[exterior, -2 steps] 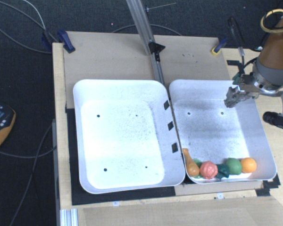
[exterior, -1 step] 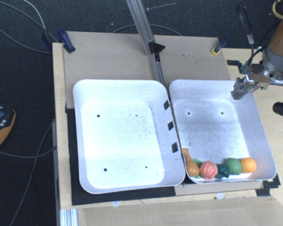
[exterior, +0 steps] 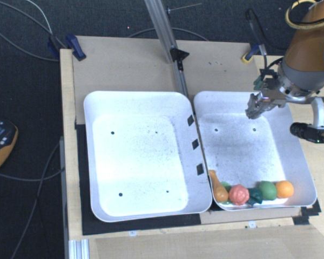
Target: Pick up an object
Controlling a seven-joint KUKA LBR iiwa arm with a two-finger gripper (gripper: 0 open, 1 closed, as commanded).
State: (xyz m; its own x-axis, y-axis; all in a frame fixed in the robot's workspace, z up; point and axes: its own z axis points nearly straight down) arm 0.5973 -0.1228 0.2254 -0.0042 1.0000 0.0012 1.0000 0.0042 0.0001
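Half-hidden dark teal object (exterior: 255,195) among crowded toys, right bin (exterior: 243,150) corner.

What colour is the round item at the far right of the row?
Orange, best seen in the camera view.

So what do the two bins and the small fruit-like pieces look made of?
Left bin and right bin: probably moulded plastic, matte white, with rounded corners and dark speckling. Orange ball, green piece, pink piece: likely plastic or rubber toys with saturated colours; material uncertain.
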